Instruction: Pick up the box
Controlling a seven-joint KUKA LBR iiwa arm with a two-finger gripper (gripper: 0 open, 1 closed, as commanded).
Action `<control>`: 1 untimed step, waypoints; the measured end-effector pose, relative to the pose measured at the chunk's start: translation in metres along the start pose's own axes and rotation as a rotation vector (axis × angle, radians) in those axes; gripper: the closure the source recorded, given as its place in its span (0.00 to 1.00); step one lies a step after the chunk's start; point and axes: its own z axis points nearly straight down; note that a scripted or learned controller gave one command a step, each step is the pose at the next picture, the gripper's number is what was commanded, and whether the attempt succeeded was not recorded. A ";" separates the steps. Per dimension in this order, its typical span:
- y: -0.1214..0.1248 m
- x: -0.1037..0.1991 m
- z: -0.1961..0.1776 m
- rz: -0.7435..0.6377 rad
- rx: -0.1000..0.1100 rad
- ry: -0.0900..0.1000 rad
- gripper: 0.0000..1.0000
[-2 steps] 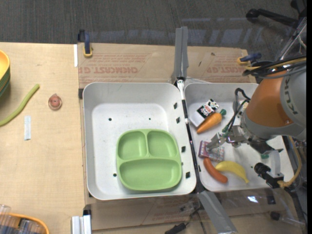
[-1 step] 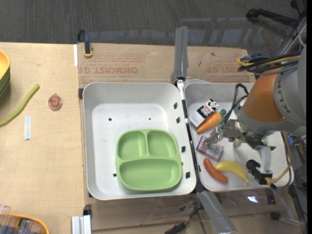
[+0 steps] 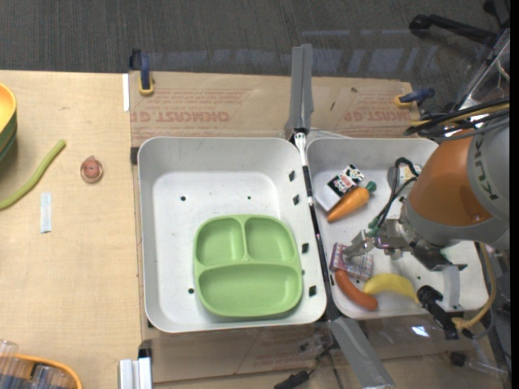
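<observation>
Two white bins sit side by side in the middle of the frame. The left bin carries a green divided plate in its lower half, three compartments showing. The right bin is the busy one. The arm comes in from the right edge, grey body with that orange band big in the frame, and the gripper is down low in the right bin, toward its lower left.

The box — small, black and white with a printed face — lies in the upper part of the right bin, tilted, just up and left of the carrot. Its corner looks to be touching the carrot's leafy end, though that is hard to call. The carrot runs on a slant, tip pointing lower left. The gripper is well below both of them, clear of the box.

Under the gripper lies a pinkish wrapper-like item, and the fingers blur into it — whether the jaws are apart or together, I cannot tell. Just below, a red sausage-shaped piece and a banana lie close together at the bin's lower edge.

Off to the left of the frame, on the wooden bench, lie a green bean-like strip and a small pink round thing.
</observation>
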 end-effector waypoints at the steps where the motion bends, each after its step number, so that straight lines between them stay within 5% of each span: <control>1: 0.029 0.001 -0.004 0.052 0.013 0.000 0.00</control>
